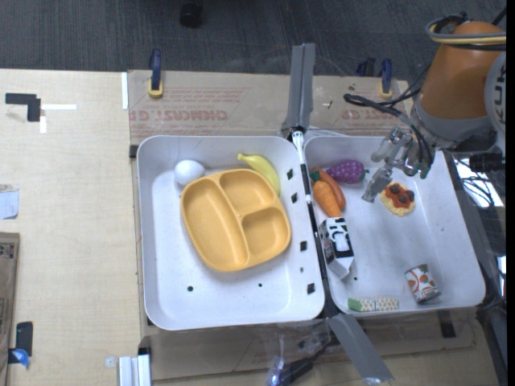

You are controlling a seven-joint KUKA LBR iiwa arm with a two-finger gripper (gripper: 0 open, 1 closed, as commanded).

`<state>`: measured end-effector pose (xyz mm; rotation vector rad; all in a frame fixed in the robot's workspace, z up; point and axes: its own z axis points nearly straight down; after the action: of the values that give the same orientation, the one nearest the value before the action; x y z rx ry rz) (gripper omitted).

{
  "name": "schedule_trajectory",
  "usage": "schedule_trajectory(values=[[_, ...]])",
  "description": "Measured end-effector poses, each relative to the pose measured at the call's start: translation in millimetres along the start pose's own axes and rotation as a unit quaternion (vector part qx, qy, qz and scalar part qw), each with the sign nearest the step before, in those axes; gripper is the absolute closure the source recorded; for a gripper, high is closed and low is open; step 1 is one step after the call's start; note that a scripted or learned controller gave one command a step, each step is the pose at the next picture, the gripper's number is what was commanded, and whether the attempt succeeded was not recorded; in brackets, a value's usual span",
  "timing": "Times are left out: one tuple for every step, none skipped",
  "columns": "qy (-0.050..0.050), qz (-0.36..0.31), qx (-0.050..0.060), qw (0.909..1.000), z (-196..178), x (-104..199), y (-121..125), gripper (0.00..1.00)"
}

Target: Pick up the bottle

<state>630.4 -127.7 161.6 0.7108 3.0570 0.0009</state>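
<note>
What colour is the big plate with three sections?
The divided plate is yellow-orange, seen in the camera view, in the left bin.

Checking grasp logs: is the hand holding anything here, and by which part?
Nothing is held. The hand hangs over the right bin, between the grapes and the small pizza slice, with nothing between its fingers.

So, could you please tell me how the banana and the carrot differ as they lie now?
The banana is yellow and curved; the carrot is orange and straight, with a green tip. The banana lies in the left bin, tucked against the yellow plate; the carrot lies in the right bin, near the divider, beside the purple grapes. Both lie flat, apart from the gripper.
</note>
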Motion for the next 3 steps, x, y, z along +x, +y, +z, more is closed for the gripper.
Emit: schedule_trajectory(values=[[-0.005,-0.039,-0.001,0.9992,63.8,13.2,-97.2,0.0],[-0.003,0.008,0.0,1.0,-59.2,-56.2,-62.7,0.0],[-0.003,-0.126,0.0,0.992,66.1,-10.4,-100.6,0.0]])
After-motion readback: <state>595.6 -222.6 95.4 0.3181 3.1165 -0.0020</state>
